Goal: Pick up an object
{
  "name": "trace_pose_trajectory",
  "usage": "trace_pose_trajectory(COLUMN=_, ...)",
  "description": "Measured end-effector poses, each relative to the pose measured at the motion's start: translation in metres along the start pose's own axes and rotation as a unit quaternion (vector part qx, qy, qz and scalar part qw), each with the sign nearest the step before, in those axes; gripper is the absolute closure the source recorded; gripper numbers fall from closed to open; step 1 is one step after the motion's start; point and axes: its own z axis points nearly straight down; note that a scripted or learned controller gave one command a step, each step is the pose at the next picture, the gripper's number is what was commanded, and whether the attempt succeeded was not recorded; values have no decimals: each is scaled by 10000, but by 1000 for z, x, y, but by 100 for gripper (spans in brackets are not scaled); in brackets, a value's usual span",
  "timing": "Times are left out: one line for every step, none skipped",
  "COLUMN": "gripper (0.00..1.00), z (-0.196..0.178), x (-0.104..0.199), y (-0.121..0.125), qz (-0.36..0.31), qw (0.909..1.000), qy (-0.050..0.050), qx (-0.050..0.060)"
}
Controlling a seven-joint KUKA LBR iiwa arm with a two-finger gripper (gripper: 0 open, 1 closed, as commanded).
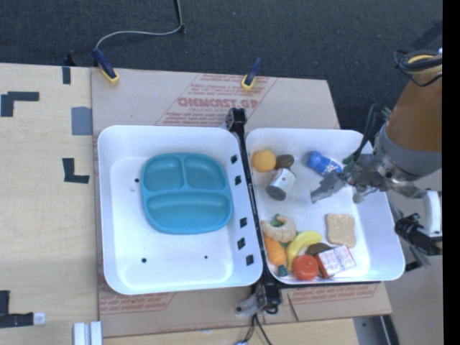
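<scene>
**Two bins, tool over the right one**

My tool (336, 185) hangs over the right bin (374, 264), fingers spread, pinching nothing. Just beside it lies a blue item (322, 162); a can (280, 183), orange (263, 160) and cracker (341, 229) sit near. A blue plate (187, 192) fills the left bin (118, 214).

Tray (187, 192) in L bin (115, 214)

Dark carpet floor (287, 20), seemingly, behind a pale wooden bench (36, 214).
</scene>
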Motion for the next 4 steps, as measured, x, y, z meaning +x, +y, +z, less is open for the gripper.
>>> trace_pose_trajectory(gripper=0, z=117, x=-4, y=85, qz=2, qw=10000, qy=2, qx=18)
trace_pose_trajectory(gripper=0, z=174, x=-1, y=141, qz=-4, qw=10000, qy=-2, qx=-13)
trace_pose_trajectory(gripper=0, z=176, x=-4, y=162, qz=-16, qw=9998, qy=-38, qx=216)
trace_pose_trajectory(gripper=100, z=165, x=-2, y=168, qz=22, qw=10000, qy=-49, qx=45)
